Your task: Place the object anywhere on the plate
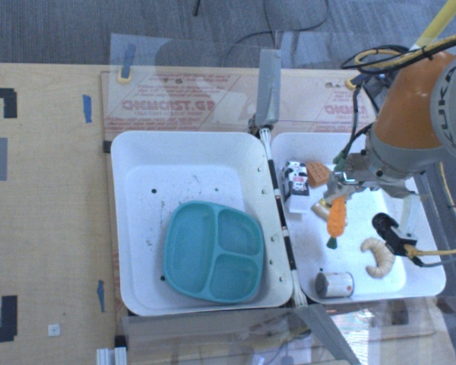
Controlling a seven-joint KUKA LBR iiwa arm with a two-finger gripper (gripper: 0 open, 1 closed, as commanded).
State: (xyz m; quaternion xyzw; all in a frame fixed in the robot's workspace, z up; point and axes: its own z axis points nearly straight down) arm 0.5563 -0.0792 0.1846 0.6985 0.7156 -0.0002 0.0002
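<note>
Gripper [337, 191] over right bin [429, 284], at top end of toy carrot [337, 219]; open or closed, can't tell. Croissant [379, 258] and can [334, 284] close by. Teal divided plate [213, 253] in left bin [137, 166].

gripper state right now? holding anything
Gripper: cannot be told; it sits at the upper end of the orange carrot in the right bin.

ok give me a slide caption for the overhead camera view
Arm's tool hovers by an orange carrot in the right bin; the teal divided plate sits in the left bin.
</note>
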